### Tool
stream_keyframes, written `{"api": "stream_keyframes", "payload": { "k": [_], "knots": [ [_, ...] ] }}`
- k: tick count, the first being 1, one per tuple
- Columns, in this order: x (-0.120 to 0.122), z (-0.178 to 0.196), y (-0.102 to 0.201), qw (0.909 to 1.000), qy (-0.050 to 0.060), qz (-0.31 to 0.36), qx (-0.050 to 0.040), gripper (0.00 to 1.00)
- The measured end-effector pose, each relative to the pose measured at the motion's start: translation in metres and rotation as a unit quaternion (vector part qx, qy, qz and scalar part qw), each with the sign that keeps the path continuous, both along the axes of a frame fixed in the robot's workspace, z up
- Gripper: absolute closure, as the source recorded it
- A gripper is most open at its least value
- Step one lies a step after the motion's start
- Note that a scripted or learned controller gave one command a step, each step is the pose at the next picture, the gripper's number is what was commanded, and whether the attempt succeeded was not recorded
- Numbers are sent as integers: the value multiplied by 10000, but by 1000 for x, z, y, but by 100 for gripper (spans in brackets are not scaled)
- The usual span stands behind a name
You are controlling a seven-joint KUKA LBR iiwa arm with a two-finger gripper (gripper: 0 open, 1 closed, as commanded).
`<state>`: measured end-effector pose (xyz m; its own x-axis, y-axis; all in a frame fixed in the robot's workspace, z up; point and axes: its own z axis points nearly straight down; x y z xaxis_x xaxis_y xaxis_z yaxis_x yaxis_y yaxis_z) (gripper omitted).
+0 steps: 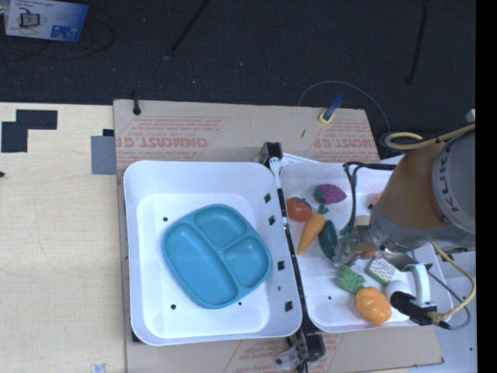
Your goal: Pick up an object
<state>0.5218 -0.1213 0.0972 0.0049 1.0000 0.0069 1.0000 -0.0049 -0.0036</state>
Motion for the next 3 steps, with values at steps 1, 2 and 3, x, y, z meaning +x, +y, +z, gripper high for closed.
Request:
{"api": "stream_keyframes", "payload": {
  "k": [1, 2, 3],
  "knots": [
    [0, 0, 0, 10000, 2, 1, -1, 0],
    [-30, -9, 2, 10000, -33, 18, -26, 0],
    [-31, 0, 2, 10000, -5, -3, -4, 100]
  ]
}}
